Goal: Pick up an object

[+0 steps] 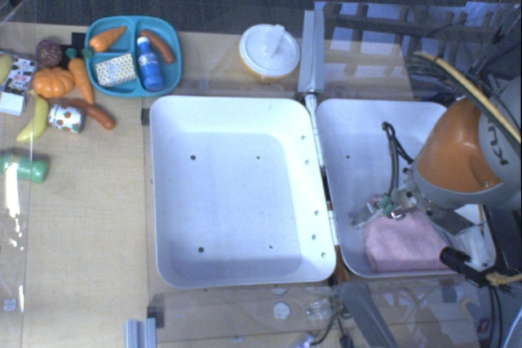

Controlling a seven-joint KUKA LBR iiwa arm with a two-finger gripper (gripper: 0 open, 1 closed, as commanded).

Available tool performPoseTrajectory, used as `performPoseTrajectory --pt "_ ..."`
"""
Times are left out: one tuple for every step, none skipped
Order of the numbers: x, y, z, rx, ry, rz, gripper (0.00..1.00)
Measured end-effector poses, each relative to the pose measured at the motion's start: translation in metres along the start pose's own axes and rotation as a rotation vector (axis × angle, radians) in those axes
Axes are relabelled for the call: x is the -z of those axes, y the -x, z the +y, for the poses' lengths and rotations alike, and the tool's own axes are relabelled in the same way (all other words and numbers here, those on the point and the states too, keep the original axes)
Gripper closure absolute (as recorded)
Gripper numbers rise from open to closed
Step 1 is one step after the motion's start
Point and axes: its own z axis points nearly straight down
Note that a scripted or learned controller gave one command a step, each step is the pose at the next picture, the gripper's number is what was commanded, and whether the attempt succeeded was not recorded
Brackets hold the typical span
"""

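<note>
Pink folded cloth (404, 247) lying in the near corner of the right bin (359, 134), the only pickable thing there. Hand (385, 208) low over the cloth's far left edge, under the orange-banded arm (457, 155); open or closed, cannot tell from here. Likely the approach or grasp step. Next: settle onto the cloth, pinch a fold, lift straight up. Left bin (232, 187) alongside; toy food and a teal tray (134, 57) well apart on the bench (77, 232).

Two white bins (232, 114), one pink cloth (404, 248), one blue tray (167, 37)
</note>
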Motion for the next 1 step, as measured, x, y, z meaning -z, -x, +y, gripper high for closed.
performPoseTrajectory --pt "-0.002 0.0063 0.0572 -0.342 -0.008 0.005 0.0"
